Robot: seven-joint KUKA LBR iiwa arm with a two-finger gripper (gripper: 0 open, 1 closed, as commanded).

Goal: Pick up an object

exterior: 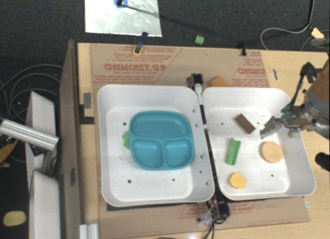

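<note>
The right bin (pixel 296 181) holds a brown block (pixel 245 123), a green stick (pixel 233 150), a tan round disc (pixel 271 152) and a small orange round piece (pixel 237 180). My gripper (pixel 271 126) reaches in from the right and hovers over the right bin, just above the tan disc and a little to the right of the brown block. I see nothing held in it.
The left bin (pixel 111 181) carries a teal divided plate (pixel 161 140) with a small green item (pixel 125 139) peeking out at its left edge. An orange piece (pixel 218 81) lies on the cardboard behind the bins. Cables run at the far right.
</note>
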